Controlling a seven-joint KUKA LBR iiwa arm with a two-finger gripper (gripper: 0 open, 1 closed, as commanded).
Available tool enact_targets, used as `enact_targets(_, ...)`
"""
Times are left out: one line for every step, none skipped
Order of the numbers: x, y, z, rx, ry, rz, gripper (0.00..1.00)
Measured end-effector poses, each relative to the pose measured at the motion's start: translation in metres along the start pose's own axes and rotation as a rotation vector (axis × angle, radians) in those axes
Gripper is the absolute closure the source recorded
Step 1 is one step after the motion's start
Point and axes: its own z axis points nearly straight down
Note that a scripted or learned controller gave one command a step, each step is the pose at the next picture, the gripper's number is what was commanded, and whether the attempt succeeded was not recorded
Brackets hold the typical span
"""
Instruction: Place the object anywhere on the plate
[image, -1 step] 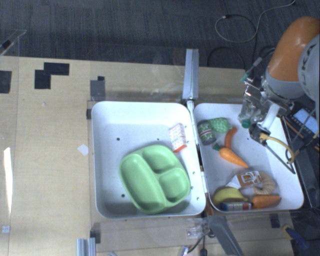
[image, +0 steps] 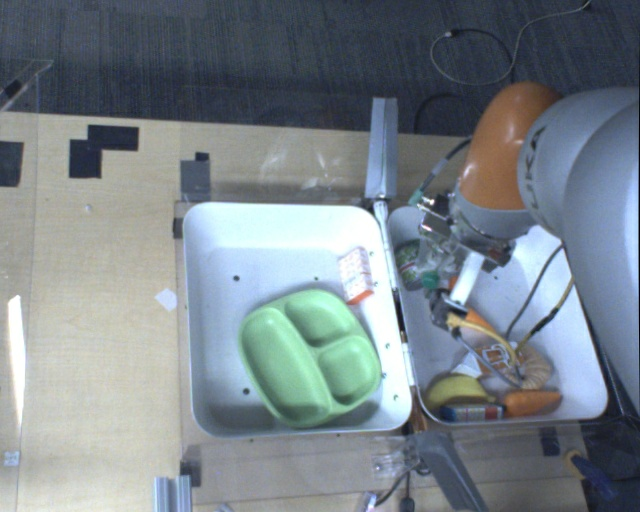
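A green plate (image: 308, 357) with three compartments lies in the left white bin (image: 215, 300), toward its front. A small red-and-white box (image: 355, 275) leans against that bin's right wall, just behind the plate. My gripper (image: 443, 285) hangs low over the back left part of the right bin (image: 585, 390). It is next to a green and white round object (image: 410, 262) by the bin's left wall. Nothing is visibly held.
The right bin's front holds a yellow banana (image: 455, 387), an orange carrot (image: 532, 402), a brown braided item (image: 522, 365), an orange piece (image: 472, 322) and a red-and-blue stick (image: 465, 411). A metal divider (image: 381, 150) stands between the bins at the back.
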Motion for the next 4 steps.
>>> enact_targets(-0.005, -0.004, -0.001, -0.001, 0.002, 0.318, 1.0)
enact_targets(0.048, -0.069, 0.0, 0.001, 0.0, 0.25, 1.0)
enact_targets(0.032, -0.039, -0.001, -0.001, 0.001, 0.22, 1.0)
enact_targets(0.063, -0.116, -0.002, 0.001, 0.001, -0.166, 1.0)
